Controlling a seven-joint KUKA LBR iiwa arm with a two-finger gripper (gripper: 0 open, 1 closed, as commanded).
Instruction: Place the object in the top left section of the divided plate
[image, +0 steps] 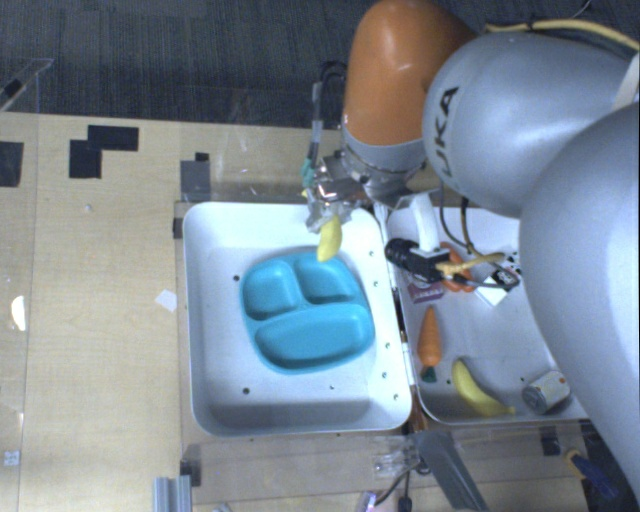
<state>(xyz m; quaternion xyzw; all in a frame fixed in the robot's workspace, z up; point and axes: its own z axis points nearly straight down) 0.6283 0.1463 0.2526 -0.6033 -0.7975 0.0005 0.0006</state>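
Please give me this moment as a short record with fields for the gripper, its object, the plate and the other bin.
gripper: gripper above the left bin's far edge, shut on a small yellow object
held object: small yellow object hanging over the plate's far rim
plate: blue divided plate, three sections, nothing in them
right bin: carrot, banana, small grey object, other items
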